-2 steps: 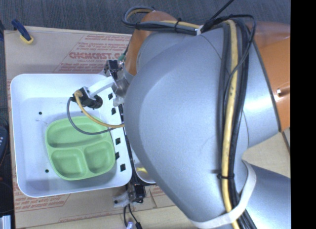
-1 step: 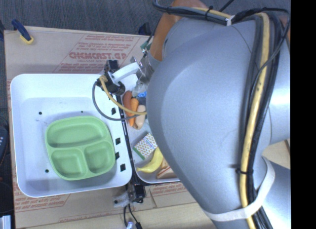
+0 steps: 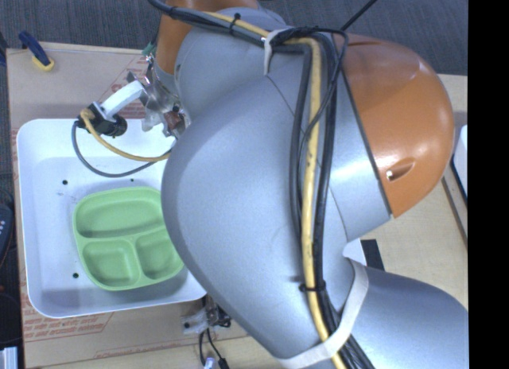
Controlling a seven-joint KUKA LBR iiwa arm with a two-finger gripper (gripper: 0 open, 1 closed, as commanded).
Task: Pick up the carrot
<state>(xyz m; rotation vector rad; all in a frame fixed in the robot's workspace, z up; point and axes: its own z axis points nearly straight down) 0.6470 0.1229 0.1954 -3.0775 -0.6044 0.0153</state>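
My arm [image 3: 270, 192] takes up most of the view, grey with orange bands, and it hides the right bin and the right part of the left bin. Its wrist end, with the metal gripper hardware [image 3: 161, 111], hangs over the far edge of the left white bin [image 3: 40, 200]. A white plug and a looping yellow-black cable [image 3: 111, 149] trail from it above the bin floor. Whatever lies beneath the arm is hidden.
A green divided plate [image 3: 119, 236] lies in the left bin, its right side under the arm. A blue and yellow clamp [image 3: 36, 49] sits on the bench at the far left. Small clips [image 3: 203, 324] show at the bin's near edge.
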